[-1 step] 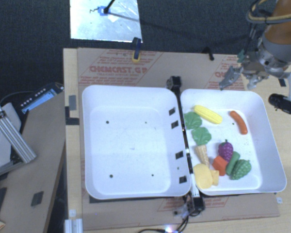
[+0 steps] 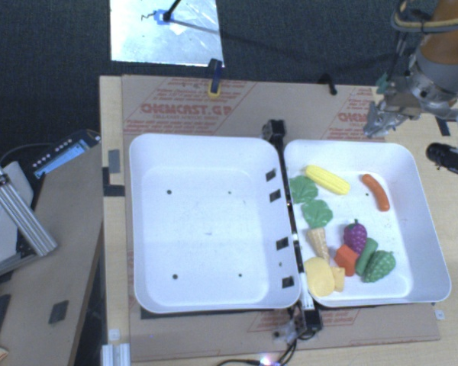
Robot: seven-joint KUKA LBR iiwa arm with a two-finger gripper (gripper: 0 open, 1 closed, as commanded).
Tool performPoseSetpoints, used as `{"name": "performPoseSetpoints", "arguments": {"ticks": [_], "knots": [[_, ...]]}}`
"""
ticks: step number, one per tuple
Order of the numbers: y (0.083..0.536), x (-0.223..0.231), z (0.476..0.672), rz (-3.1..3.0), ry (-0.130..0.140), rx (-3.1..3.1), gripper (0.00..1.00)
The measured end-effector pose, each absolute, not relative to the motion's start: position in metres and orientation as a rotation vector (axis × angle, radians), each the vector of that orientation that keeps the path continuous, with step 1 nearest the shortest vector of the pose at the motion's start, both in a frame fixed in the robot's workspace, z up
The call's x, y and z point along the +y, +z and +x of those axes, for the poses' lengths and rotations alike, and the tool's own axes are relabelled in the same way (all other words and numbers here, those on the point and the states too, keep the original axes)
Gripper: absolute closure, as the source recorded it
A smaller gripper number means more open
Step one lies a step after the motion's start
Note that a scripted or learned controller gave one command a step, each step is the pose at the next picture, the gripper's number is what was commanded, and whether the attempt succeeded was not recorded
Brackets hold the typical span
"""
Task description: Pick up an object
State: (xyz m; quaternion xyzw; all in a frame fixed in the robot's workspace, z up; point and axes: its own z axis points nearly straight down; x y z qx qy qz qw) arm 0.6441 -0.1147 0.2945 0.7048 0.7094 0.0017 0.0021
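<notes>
Left bin [image 2: 206, 219]: a shallow white tray in the centre-left of the frame, its floor bare apart from a few small dark dots.

Right bin [image 2: 420, 204]: the matching tray at centre-right, joined to its neighbour along a dark clipped seam, and carrying all the toy food.

Upper contents: a yellow corn cob [image 2: 327, 179] lies near the top of the right bin, with an orange sausage [image 2: 375, 191] well apart to its right.

Left-edge contents: two green leafy pieces [image 2: 311, 201] sit one below the other beside the seam, and a pale cone [image 2: 318, 242] lies just beneath them.

Lower contents: a purple grape bunch [image 2: 356, 235], an orange block [image 2: 346, 259], a green vegetable [image 2: 376, 264] and a yellow lump [image 2: 320, 276] crowd together toward the lower right.

Gripper [image 2: 375, 125]: poised at the upper right of the frame, just beyond the right bin's top rim, above the bench.

Jaws: too dark and small to tell whether spread or pressed together.

Arm [image 2: 443, 44]: grey with an orange band, entering from the upper-right corner.
</notes>
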Motion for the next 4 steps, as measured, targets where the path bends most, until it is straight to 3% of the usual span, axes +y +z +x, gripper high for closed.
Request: {"name": "performPoseSetpoints", "arguments": {"ticks": [1,2,3,4], "knots": [[0.098,-0.111,0.603,2.230,-0.014,2.232,1.00],[0.083,-0.083,0.539,2.225,-0.004,2.226,1.00],[0.193,-0.033,0.647,2.198,0.022,2.225,1.00],[0.185,0.006,0.663,2.211,0.007,2.230,1.00]]}}
